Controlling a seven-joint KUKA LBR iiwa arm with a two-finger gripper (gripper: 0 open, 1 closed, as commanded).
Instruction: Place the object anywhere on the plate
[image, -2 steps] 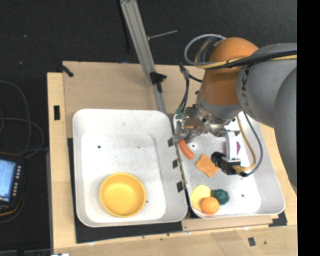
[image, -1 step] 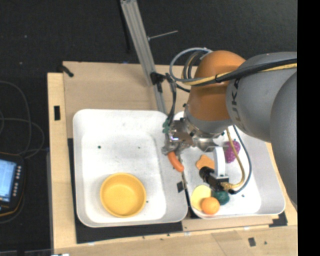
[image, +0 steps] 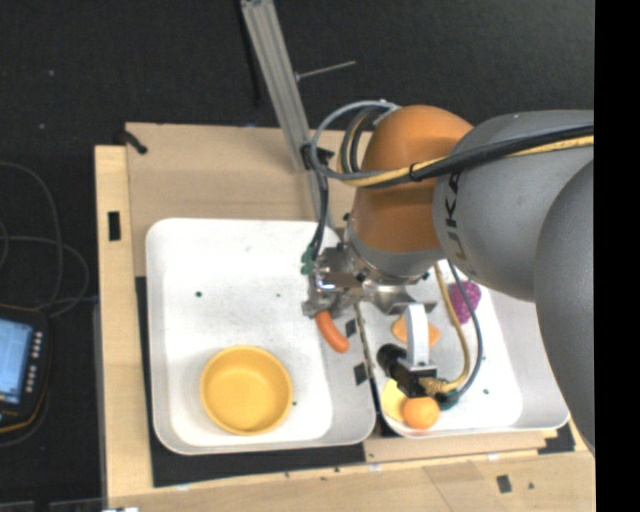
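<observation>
- camera view: the grey arm (image: 520, 200) with its orange band (image: 405, 185) reaches in from the right, wrist above the seam between the two white bins.
- the gripper (image: 328, 300) hangs at the right edge of the left bin (image: 190, 270); how wide its jaws stand cannot be told, the wrist hides them.
- an orange carrot-like object (image: 334, 332) lies tilted just below the jaws, touching or nearly touching them; whether it is gripped cannot be told.
- the yellow plate (image: 246, 388), more a shallow dish, sits down and to the left of the jaws, apart from the carrot-like object.
- to the right of the jaws, in the right bin (image: 520, 400): a purple object (image: 464, 296), an orange ball-like object (image: 421, 413) near a yellow piece (image: 393, 405), and an orange piece (image: 402, 329) behind a white part.
</observation>
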